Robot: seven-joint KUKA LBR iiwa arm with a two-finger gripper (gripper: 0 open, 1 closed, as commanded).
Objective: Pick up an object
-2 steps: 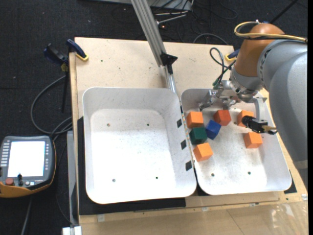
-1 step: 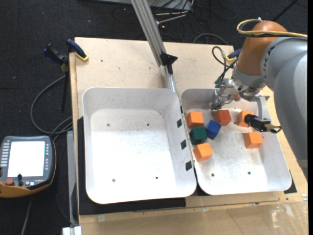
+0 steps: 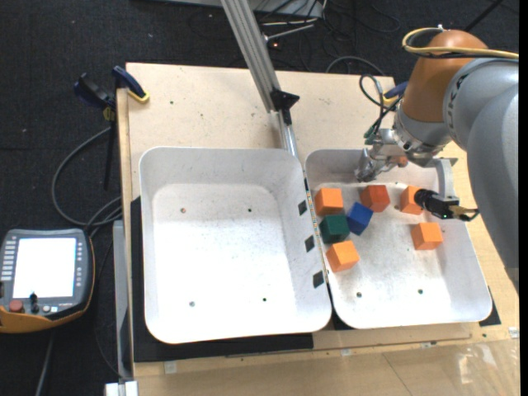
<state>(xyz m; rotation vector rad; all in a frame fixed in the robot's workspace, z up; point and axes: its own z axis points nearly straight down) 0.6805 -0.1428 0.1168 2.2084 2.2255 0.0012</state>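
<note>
a: at the 12 o'clock edge of the right bin (image 3: 462,304), the gripper (image 3: 368,168) sits low near the back wall. finger state: cannot tell; the view does not resolve the tips, and no object is seen held.

b: candidate objects?

a: all in the right bin. orange block (image 3: 330,199) at 7 o'clock of the gripper, red block (image 3: 376,197) just below it at 6 o'clock, blue block (image 3: 360,217) and green block (image 3: 334,226) touching or nearly so, a second orange block (image 3: 343,255) further toward 6 o'clock, a third orange block (image 3: 427,235) at 4 o'clock, standing apart. the left bin (image 3: 165,304) lies at 9 o'clock.

b: recommended procedure?

a: judgement only: select a block with free sides. the red block is nearest, but the blue block crowds its lower left corner. align the fingers across two unobstructed faces, descend vertically, close, lift straight. the third orange block offers the most clearance.
</note>
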